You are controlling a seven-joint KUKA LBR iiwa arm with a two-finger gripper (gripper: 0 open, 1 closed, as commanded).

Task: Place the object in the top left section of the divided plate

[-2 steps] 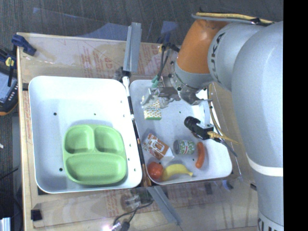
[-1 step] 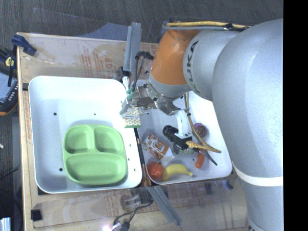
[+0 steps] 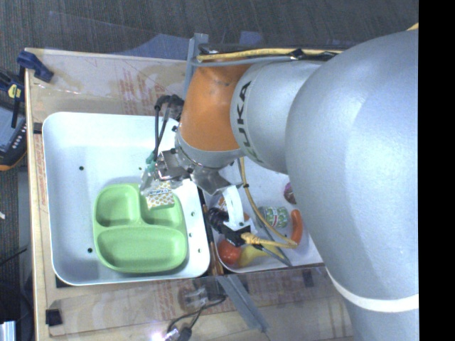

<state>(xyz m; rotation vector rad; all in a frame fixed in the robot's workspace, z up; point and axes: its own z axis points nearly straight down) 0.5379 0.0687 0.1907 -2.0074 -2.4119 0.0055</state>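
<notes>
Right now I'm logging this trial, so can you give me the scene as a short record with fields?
arm: grey with an orange band, reaching in from the view's right over both bins
tool: above the upper right part of the plate
object at tool: small checkered piece, seen over the plate's upper right section
plate: green divided plate in the left bin
top left section: bare green
right bin: red and yellow items, partly hidden by the arm
grasp: cannot tell

The arm (image 3: 313, 119) covered most of the right bin (image 3: 274, 261), leaving its contents (image 3: 274, 222) only partly visible, and the patterned item (image 3: 159, 198) at the gripper (image 3: 158, 183) was too small to identify.
</notes>
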